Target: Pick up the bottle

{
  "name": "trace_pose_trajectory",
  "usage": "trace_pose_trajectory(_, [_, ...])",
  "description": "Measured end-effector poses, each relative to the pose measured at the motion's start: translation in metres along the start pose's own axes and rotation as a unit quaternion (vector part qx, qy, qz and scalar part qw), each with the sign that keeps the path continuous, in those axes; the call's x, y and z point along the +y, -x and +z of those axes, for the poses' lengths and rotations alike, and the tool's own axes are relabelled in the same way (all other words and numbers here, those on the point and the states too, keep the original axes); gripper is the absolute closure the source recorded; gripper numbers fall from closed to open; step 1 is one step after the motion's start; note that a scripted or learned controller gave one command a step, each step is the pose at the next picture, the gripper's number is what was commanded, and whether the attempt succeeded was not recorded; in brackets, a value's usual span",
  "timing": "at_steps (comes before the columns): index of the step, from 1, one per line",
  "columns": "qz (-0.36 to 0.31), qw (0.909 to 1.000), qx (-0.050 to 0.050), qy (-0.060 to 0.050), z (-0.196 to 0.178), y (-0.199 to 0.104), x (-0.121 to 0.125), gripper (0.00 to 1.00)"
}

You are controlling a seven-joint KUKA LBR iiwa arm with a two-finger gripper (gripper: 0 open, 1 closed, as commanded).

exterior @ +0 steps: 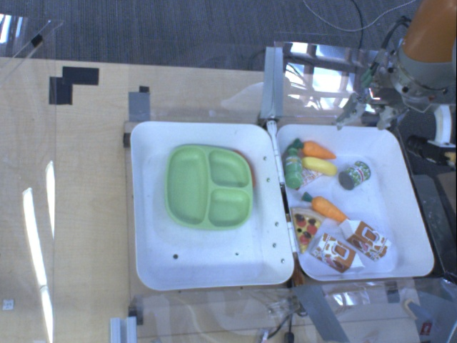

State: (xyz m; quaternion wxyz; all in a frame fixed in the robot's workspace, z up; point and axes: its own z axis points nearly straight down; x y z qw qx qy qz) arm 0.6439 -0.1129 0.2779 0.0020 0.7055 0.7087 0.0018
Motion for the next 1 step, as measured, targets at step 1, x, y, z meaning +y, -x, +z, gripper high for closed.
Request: trace_pose_trajectory(1, [0.056,0.9985,0.0,0.0,-0.0383,-0.0328,0.0263,0.0])
